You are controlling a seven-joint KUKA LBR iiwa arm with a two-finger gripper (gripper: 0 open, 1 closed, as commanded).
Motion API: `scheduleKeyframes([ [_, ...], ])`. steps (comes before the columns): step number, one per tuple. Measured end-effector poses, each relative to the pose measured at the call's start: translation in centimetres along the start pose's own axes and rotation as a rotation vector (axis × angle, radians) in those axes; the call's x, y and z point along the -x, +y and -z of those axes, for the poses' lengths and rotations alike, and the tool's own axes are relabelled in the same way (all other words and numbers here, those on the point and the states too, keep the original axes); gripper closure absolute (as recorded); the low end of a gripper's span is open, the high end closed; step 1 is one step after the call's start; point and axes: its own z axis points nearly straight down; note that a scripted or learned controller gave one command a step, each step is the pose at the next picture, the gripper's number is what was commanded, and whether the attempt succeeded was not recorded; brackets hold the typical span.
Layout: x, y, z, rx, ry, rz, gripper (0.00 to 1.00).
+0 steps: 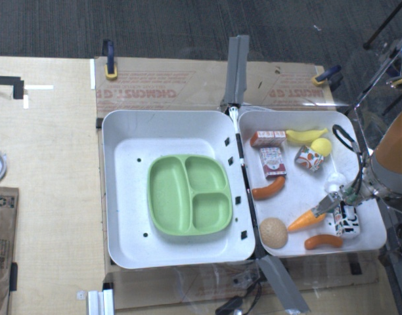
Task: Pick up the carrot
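Orange carrot [306,220] in right bin, touching gripper [332,202] tip.

Looks like a robotics lab: wooden bench [43,143] with clamps [109,67], two white bins [115,176] taped down over cardboard [161,87] (toy food inside), grey carpet floor [155,12].

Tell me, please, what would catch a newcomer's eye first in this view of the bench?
Probably the pale green divided plate, alone in the left bin. Next comes the right bin, crowded with toy food: a banana, two sausages, an egg-like ball. The gripper is down at the top end of the orange carrot near that bin's front.
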Motion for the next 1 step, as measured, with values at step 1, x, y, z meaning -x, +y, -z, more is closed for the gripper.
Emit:
scheduleKeyframes([
  [1,-4.87,1.73,-4.85,-0.004,0.003,-0.227,0.0],
])
